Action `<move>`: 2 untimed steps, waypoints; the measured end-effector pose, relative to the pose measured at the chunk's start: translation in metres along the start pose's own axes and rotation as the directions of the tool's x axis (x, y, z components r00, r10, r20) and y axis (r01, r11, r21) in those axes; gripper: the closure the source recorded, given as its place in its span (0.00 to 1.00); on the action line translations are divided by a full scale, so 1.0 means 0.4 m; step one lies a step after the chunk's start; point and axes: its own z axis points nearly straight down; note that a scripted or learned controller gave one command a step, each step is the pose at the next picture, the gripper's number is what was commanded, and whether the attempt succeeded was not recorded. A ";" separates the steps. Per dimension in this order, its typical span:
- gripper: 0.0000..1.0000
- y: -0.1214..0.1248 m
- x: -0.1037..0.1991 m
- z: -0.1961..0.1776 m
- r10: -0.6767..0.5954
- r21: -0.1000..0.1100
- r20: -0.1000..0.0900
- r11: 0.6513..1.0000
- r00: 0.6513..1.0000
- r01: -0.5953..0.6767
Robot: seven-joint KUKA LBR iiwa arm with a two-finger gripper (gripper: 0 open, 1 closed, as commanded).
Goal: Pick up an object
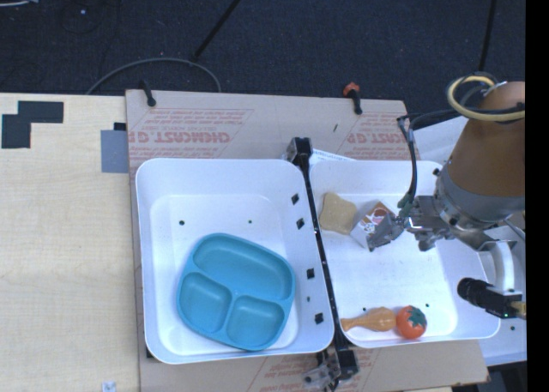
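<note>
In the right bin (429, 292), my gripper (383, 234) hangs low near the middle, reaching in from the right. A small white and red packet (374, 214) lies just above and left of its tip, touching or nearly touching it. Left of the packet sits a tan bread-like piece (338, 213). Near the bin's front wall lie a red tomato (412, 322) and a tan drumstick-shaped toy (370, 322), side by side. I see nothing lifted off the bin floor.
The left bin (163, 210) holds a blue divided plate (236, 291). A black divider (310, 244) runs between the bins. The arm's orange-banded body (489, 154) looms over the right bin's right side. Cables cross behind the bench.
</note>
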 end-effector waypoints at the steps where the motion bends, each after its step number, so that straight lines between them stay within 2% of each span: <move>1: 0.00 0.005 -0.001 -0.014 -0.002 -0.012 0.002 1.000 1.000 0.002; 2: 0.00 0.029 0.004 0.113 -0.001 -0.005 0.000 1.000 1.000 0.001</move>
